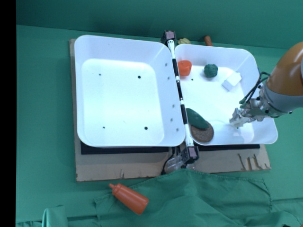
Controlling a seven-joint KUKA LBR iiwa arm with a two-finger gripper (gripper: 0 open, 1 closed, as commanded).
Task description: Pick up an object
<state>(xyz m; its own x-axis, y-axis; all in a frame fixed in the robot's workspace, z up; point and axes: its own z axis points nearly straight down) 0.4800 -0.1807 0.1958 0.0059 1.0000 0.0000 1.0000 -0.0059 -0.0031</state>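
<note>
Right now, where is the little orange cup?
The orange cup sits in the right bin, at its top-left corner in the camera view, against the divider between the bins, left of the dark green lump.

The scene is recorded by one fixed camera, mounted above the bench (42, 103) and directed downward at a slant. Both white bins are held in frame: the left bin (124, 48) and the right bin (246, 56) are seen whole, side by side, near the middle of the picture. A moderate distance is kept, so that the cardboard sheet (118, 167) under the bins and green cloth (199, 197) along the near edge are included. The arm (289, 79) is seen entering from the right.
</note>
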